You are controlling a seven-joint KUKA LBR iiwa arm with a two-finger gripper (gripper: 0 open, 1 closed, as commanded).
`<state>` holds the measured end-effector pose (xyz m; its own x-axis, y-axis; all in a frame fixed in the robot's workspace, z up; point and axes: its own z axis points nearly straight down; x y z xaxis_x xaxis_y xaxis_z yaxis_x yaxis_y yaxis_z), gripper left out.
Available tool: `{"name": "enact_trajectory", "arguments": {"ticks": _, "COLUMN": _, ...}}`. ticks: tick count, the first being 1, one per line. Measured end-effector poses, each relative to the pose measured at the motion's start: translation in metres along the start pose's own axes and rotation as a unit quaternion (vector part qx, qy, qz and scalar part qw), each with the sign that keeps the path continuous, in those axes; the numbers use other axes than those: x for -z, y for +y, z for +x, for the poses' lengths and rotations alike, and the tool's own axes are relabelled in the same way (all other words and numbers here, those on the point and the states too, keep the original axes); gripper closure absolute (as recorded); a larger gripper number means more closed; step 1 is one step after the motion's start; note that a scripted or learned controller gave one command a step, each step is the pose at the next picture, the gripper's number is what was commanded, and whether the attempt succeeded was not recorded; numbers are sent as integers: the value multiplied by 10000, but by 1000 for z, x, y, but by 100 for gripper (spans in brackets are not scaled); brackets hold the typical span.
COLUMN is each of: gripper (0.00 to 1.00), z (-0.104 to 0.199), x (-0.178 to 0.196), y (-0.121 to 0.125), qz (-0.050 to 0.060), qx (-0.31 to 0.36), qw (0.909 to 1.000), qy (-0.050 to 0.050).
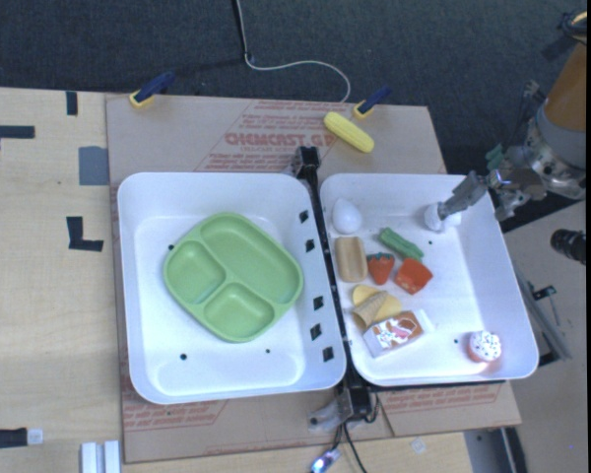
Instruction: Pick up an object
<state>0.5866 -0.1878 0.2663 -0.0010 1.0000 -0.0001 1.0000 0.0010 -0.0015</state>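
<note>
Dark carpet behind; tan table (39, 264) with two white bins. Hand (451, 208) at right bin's (507, 274) upper right edge, can't tell its opening. Candidates cluster at bin's left-centre. Judgement: go for an isolated item, e.g. cupcake (485, 346) lower right, descending vertically. Count: one green tray (232, 276), one egg (347, 215), one corn (349, 132) outside.

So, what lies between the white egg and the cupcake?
In the camera view, the green bean and red pepper lie between the egg and cupcake.

A grey arm (561, 156) with an orange band (573, 92); slim grey gripper (443, 212) tipped in white
</note>
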Motion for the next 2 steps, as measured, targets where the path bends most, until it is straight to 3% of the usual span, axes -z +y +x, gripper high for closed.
{"name": "enact_trajectory", "arguments": {"ticks": 1, "gripper": 0, "z": 50, "x": -35, "y": -65, "qz": 38, "qx": 8, "qw": 10000, "qy": 20}}
{"name": "enact_trajectory", "arguments": {"ticks": 2, "gripper": 0, "z": 76, "x": -173, "y": -72, "qz": 77, "qx": 5, "qw": 10000, "qy": 26}}
